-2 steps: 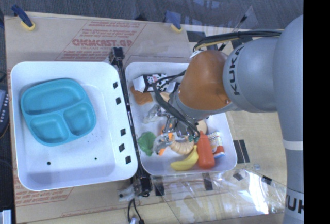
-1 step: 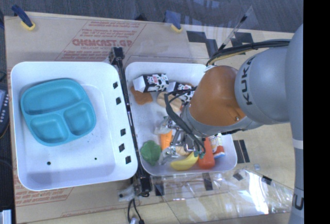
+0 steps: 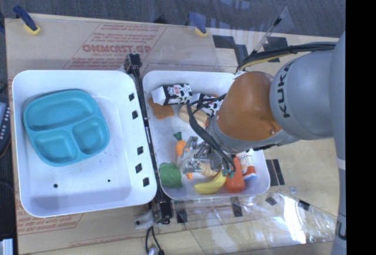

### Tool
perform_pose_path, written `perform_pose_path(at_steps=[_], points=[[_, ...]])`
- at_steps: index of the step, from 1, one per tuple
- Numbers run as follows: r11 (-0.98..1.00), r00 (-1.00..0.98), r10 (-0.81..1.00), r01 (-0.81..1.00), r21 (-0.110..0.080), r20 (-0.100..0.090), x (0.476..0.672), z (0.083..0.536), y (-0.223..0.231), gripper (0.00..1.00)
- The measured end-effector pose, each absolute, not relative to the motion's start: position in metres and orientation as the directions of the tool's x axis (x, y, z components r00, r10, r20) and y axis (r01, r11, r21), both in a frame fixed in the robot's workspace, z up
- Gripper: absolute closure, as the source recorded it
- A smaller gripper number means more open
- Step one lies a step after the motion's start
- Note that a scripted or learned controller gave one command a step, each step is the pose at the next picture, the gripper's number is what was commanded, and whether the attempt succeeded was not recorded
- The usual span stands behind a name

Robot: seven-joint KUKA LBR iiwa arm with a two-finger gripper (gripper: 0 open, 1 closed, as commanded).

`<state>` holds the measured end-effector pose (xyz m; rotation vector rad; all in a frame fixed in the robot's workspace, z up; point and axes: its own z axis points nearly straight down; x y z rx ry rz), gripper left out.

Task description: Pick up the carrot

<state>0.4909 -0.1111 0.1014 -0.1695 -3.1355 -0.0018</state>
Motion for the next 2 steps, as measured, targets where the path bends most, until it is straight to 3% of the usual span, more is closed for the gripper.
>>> perform_pose_path(at_steps=[1, 2], points=[[0.862, -0.862, 0.507, 0.507, 0.001, 0.001, 0.511, 0.091, -0.094, 1.0], [0.724, -0.724, 0.689, 0.689, 0.003, -0.001, 0.495, 0.193, -0.018, 1.0]])
